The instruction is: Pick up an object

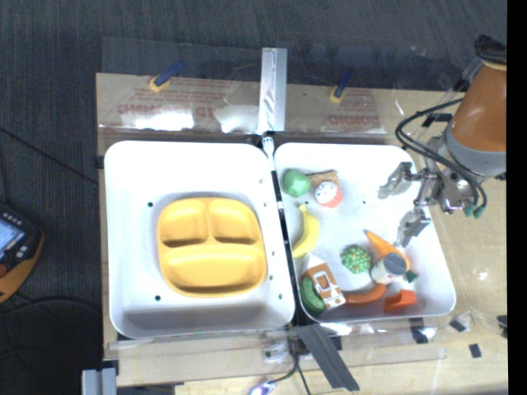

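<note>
1. Clearly the gripper [408, 200] is hovering over the right bin [362, 159], fingers [414, 223] standing apart, holding nothing.
2. Toys are crowding the near corner; the carrot [377, 241] is lying just beside one fingertip, so closing risks nudging it or pinching two.

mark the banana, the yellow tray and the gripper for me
banana [307, 231], camera view, middle of its curved body.
yellow tray [212, 246], camera view, ridge above its large front compartment.
gripper [405, 202], camera view, midway between its fingertips.

Even overhead light, glare on the white bins [132, 220], slightly soft focus.
</note>
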`<action>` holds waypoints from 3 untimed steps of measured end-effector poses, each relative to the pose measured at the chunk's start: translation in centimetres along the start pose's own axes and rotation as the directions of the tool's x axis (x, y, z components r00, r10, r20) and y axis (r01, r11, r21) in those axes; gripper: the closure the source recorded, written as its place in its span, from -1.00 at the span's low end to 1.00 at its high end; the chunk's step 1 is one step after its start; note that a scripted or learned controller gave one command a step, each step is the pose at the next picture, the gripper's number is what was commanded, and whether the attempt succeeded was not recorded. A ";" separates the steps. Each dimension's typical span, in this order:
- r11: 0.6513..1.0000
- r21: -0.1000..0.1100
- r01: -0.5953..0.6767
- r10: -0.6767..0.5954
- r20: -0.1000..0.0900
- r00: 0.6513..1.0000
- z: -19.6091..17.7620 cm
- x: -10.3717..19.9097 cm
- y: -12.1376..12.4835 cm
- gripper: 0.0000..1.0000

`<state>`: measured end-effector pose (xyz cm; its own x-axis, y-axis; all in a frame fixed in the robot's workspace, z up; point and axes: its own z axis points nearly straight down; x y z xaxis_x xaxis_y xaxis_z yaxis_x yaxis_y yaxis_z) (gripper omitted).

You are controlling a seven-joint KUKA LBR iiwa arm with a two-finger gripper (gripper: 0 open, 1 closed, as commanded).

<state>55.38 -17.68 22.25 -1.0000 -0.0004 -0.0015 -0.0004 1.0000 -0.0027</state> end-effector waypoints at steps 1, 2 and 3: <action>0.987 0.000 -0.163 0.163 0.000 0.987 12.8 1.0 -1.6 -1.00; 0.988 0.001 -0.152 0.152 0.015 0.988 13.1 2.2 4.0 -1.00; 0.976 -0.001 -0.216 0.216 0.001 0.976 10.5 -3.4 6.6 -1.00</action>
<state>58.84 -11.15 11.77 -0.9764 0.2159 -0.0026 0.2159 0.9764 -0.0009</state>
